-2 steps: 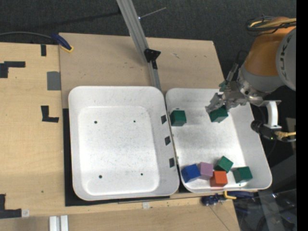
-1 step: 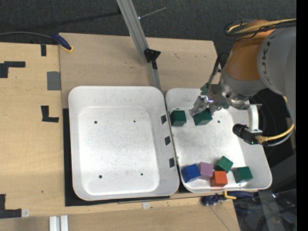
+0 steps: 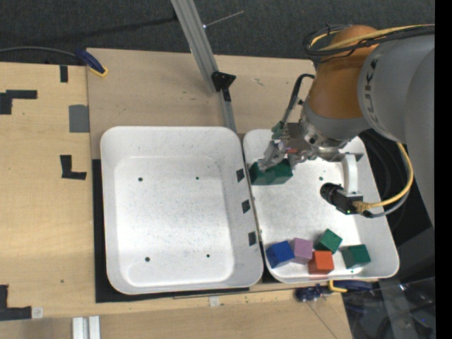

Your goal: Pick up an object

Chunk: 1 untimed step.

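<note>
Five small blocks (image 3: 316,251) are clustered at the near edge of the right bin (image 3: 374,232). Farther in, a dark green block (image 3: 272,174) is seen pinched by the end effector (image 3: 271,162); a straight lift is judged next

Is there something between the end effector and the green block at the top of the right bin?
Nothing visible. The end effector is directly at the green block; the other blocks lie apart, near the right bin's lower edge.
</note>
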### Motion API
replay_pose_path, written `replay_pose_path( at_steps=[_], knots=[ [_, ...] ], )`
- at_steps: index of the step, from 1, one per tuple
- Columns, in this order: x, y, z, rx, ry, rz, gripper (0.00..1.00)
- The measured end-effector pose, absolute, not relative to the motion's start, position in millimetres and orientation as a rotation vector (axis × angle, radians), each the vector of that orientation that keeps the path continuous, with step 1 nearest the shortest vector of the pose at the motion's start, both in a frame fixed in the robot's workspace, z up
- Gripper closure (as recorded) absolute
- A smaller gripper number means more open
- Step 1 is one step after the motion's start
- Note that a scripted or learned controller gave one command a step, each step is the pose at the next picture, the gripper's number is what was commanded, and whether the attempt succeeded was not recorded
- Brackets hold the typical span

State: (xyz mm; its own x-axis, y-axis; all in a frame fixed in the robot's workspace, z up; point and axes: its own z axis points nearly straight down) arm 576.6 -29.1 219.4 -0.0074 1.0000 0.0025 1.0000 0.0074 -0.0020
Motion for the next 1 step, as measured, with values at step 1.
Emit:
replay_pose_path(
  at_steps=[1],
  knots=[
    [566.1, 31.8, 227.7, -2.209, -2.228, 0.000, 1.00]
  ],
)
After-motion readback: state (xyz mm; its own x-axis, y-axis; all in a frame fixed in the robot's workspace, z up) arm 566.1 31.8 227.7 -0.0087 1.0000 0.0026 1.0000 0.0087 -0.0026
